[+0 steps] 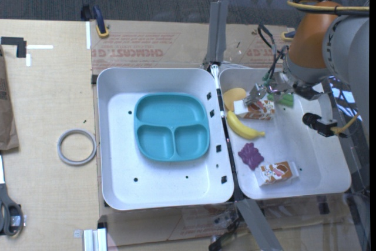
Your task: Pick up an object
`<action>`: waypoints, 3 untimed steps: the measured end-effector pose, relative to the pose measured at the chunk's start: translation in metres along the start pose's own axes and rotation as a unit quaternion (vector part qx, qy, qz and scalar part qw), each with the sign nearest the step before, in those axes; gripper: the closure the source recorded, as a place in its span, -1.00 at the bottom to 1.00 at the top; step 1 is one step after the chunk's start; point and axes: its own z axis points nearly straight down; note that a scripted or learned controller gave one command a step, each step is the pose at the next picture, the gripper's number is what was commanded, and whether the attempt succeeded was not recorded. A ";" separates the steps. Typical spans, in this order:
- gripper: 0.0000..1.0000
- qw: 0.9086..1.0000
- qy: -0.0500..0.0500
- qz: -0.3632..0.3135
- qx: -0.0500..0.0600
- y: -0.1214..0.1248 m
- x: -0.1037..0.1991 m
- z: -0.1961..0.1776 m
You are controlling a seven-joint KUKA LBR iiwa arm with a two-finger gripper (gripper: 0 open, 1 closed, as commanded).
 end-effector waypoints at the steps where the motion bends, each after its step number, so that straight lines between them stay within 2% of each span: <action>1: -1.00 0.999 0.002 0.049 -0.002 -0.012 0.000 0.000; 2: -1.00 1.000 0.001 -0.003 -0.003 -0.025 0.001 -0.001; 3: -1.00 1.000 -0.001 0.000 -0.003 -0.044 0.009 -0.001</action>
